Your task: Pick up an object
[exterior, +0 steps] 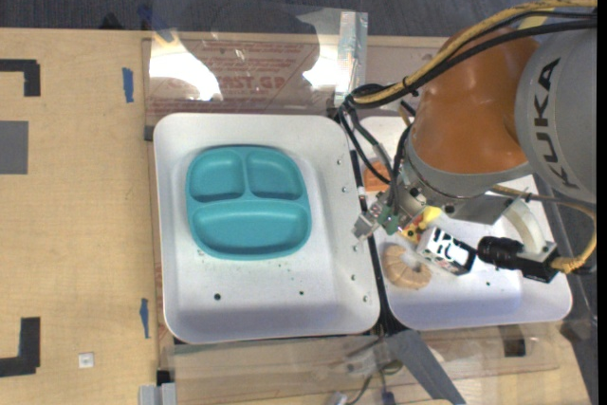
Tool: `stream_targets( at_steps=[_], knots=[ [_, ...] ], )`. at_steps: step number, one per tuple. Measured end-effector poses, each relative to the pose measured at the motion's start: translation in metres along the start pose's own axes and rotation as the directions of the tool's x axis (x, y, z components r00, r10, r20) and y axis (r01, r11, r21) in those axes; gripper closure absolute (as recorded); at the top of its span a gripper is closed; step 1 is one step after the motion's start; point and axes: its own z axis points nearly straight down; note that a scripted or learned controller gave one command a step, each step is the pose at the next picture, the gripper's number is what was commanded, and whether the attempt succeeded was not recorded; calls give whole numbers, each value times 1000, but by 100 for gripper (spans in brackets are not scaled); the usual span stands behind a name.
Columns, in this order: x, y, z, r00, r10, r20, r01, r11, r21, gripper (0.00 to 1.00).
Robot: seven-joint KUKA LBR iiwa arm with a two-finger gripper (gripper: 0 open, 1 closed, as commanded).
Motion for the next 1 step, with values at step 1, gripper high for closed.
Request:
stream_targets(
  at_steps=[1],
  knots=[
    [-29,-22,28,860,-511,-1,511,860,1,100]
  ],
)
